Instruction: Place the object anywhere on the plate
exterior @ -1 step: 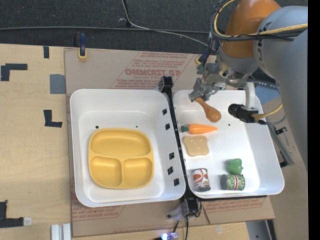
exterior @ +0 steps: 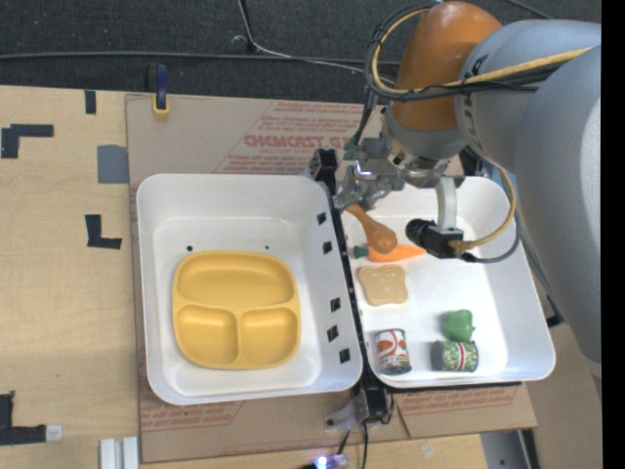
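Observation:
A yellow plate (exterior: 235, 308) with three compartments lies in the left bin (exterior: 166, 203). My gripper (exterior: 354, 191) hangs over the far left corner of the right bin (exterior: 518, 301), close to the divider between the bins. Just below it lies a brown drumstick-shaped object (exterior: 377, 231), whose thin end points up toward the gripper. Whether the gripper touches it cannot be made out. An orange carrot (exterior: 396, 253) lies against the drumstick's thick end.
The right bin also holds a tan toast slice (exterior: 382, 284), a red can (exterior: 393, 351), a green can (exterior: 456, 357) and a green pepper (exterior: 457, 323). The arm's orange band (exterior: 439, 62) and grey body cover the bin's far right.

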`<state>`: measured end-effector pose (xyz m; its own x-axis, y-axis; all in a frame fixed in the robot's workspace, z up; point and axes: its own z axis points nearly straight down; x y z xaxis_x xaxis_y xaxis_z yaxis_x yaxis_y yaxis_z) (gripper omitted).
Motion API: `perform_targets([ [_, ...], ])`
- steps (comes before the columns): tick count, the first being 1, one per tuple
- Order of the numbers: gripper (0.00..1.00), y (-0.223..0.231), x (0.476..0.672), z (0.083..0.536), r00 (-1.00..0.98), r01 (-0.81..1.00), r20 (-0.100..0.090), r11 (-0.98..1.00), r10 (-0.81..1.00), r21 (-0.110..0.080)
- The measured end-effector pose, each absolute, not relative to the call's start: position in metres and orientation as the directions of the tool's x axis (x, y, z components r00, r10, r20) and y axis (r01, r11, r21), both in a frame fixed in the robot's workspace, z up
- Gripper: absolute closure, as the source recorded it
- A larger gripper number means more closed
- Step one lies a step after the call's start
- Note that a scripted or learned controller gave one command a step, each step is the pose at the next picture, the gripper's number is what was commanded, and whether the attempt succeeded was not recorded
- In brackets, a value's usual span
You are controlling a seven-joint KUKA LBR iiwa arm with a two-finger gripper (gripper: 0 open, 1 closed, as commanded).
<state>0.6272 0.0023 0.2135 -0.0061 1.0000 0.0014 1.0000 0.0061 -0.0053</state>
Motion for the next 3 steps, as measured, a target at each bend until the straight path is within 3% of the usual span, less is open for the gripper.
perform_targets([
  [2,1.0,0.106,0.6,0.209,-0.007,1.0,0.001,0.007,1.0,-0.005],
  [3,0.0,0.102,0.6,0.209,-0.003,1.0,-0.001,0.003,1.0,-0.004],
])
